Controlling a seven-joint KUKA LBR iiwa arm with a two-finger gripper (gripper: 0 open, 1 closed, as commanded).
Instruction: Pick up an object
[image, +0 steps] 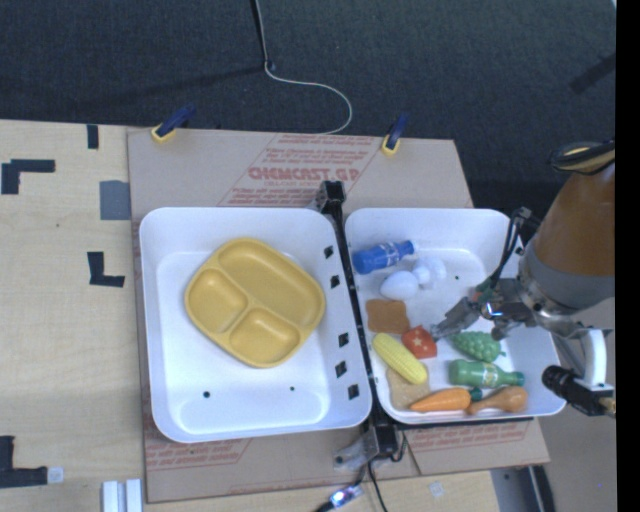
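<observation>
The right bin (470, 222) holds several toy items. A blue bottle (382, 255) lies at its back left, with a white lump (408, 282) just in front of it. A brown slab (388, 316), a yellow corn cob (400, 358) and a small red piece (421, 343) sit near the bin's left wall. A bumpy green item (477, 347), a green bottle (485, 376) and an orange carrot (440, 401) lie towards the front. My gripper (447, 322) hangs low over the bin's middle, just right of the red piece and left of the bumpy green item. Nothing is visibly held.
The left bin (170, 400) bears a yellow divided plate (255, 300). The grey arm with its orange band (580, 230) enters over the right bin's right wall. A brownish item (503, 400) lies beside the carrot. Cardboard (300, 170) lies under both bins.
</observation>
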